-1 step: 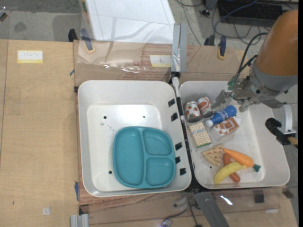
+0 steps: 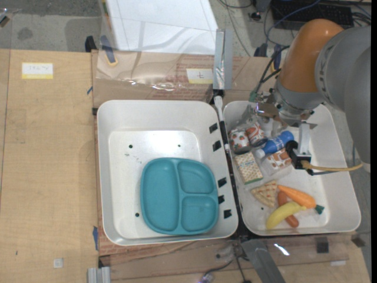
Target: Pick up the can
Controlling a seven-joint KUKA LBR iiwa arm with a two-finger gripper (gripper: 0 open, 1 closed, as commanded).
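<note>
Item: banana [image 2: 278,216], front of right bin [image 2: 347,220], nearest the lens; carrot [image 2: 297,196] at its 1 o'clock, cracker wedge [image 2: 266,192] at its 11 o'clock. Left bin [image 2: 109,158]: teal divided plate [image 2: 178,196].

Item: can [image 2: 240,138], red and white, far-left corner of right bin, lying among packets; blue bottle [image 2: 277,143] at its 3 o'clock. Judged light, rigid, smooth-walled, liable to roll; best pinched across its round body.

Item: gripper [image 2: 281,118], above the clutter at the can's 2 o'clock. Finger state cannot be told.
</note>
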